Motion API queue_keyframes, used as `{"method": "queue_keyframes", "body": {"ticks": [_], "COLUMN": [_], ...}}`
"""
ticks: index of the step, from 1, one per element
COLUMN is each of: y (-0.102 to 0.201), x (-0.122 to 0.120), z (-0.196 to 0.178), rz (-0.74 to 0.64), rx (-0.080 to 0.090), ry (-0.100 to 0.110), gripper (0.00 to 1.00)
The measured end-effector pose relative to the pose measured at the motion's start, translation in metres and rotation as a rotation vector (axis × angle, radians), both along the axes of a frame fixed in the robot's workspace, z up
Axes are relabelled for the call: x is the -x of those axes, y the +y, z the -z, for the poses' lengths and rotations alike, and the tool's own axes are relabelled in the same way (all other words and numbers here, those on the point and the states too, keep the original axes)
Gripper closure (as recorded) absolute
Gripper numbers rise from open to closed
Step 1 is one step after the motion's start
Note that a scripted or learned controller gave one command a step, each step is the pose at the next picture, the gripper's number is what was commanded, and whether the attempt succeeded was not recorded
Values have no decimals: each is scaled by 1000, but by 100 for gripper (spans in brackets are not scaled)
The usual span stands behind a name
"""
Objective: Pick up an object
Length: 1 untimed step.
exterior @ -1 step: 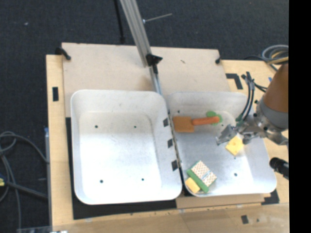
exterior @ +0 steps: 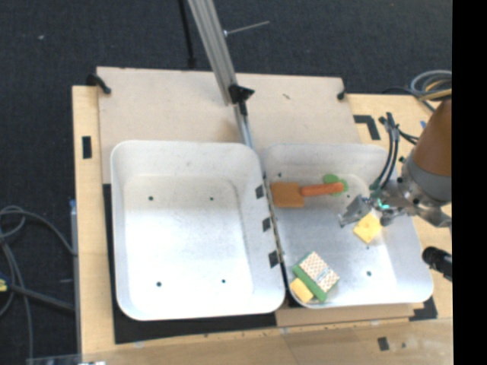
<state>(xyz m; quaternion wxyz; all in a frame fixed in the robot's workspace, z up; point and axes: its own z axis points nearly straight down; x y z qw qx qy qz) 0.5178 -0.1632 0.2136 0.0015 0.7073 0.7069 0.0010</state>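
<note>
From the overhead camera, the gripper (exterior: 364, 213) hangs low in the right bin (exterior: 403, 276) with a yellow block (exterior: 368, 229) right at its fingertips, and I honestly cannot tell whether it is spread, closed or clamped on that block, since nothing shows the block clearly between the fingers. The risk I see is a grab on the block's corner that squirts it aside towards the bin wall, or a lift that comes up with nothing, while the orange brush (exterior: 304, 192) and the patterned sponge (exterior: 314, 277) lie well apart. No brand, label or writing is readable anywhere.
</note>
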Motion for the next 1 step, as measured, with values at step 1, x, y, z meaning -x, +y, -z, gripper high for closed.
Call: {"method": "queue_keyframes", "body": {"ticks": [1], "y": [-3], "x": [4], "z": [62], "rz": [0], "rx": [0], "ry": [8], "gripper": [0]}}
